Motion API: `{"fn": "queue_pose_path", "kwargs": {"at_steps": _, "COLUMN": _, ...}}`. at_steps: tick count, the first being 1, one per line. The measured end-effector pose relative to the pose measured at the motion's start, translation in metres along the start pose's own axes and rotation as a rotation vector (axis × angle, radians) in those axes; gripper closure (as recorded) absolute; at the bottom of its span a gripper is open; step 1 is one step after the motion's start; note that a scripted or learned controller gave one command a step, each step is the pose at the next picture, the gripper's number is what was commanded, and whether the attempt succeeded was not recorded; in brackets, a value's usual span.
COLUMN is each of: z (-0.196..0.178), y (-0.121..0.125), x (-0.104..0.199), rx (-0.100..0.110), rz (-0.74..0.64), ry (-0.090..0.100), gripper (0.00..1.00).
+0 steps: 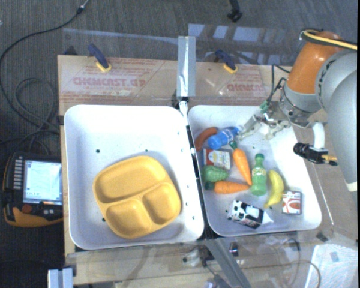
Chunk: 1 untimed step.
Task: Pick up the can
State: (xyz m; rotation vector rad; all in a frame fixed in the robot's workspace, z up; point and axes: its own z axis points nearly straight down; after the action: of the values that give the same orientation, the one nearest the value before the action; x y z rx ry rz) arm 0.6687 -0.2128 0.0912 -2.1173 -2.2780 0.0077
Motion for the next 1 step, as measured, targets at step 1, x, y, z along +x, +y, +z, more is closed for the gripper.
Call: {"fn": "queue_pose_path", "kwargs": {"at_steps": 1, "z": -0.0001, "y": -0.0007, "x": -0.0006, "rx": 0.003, "rz": 0.038, "ry": 0.001, "gripper": 0.00}}
